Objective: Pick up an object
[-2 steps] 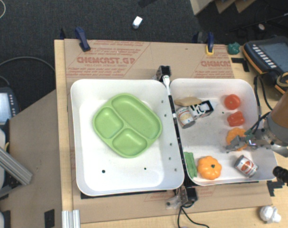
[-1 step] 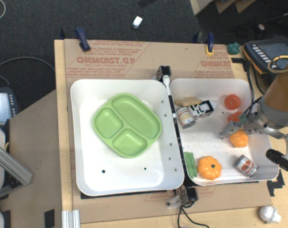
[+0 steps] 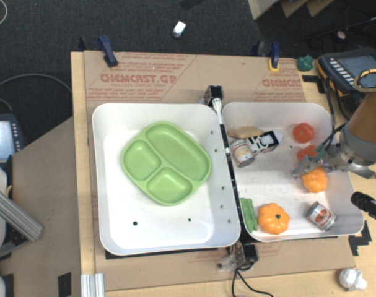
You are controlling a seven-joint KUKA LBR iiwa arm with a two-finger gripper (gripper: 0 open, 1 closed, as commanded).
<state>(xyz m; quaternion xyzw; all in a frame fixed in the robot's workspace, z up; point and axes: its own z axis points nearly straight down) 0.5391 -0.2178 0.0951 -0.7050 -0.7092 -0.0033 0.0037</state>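
Note:
My gripper (image 3: 310, 166) reaches in from the right over the right bin (image 3: 280, 178). It hangs directly over a small orange fruit (image 3: 315, 181) and partly covers a red item (image 3: 307, 151) behind it. A red tomato (image 3: 303, 132) lies farther back. An orange pumpkin (image 3: 273, 219) sits near the bin's front edge, with a green piece (image 3: 246, 206) beside it and a small tin (image 3: 321, 215) to its right. At the bin's left are a silver can (image 3: 241, 153), a black-and-white packet (image 3: 262, 141) and a tan piece (image 3: 244, 132).
The left bin (image 3: 113, 215) bears a green divided plate (image 3: 166, 163). A black divider (image 3: 228, 166) runs between the bins. A controller (image 3: 352, 73) lies at the bench's right rear, and clamps (image 3: 107, 49) hold the cardboard's back edge.

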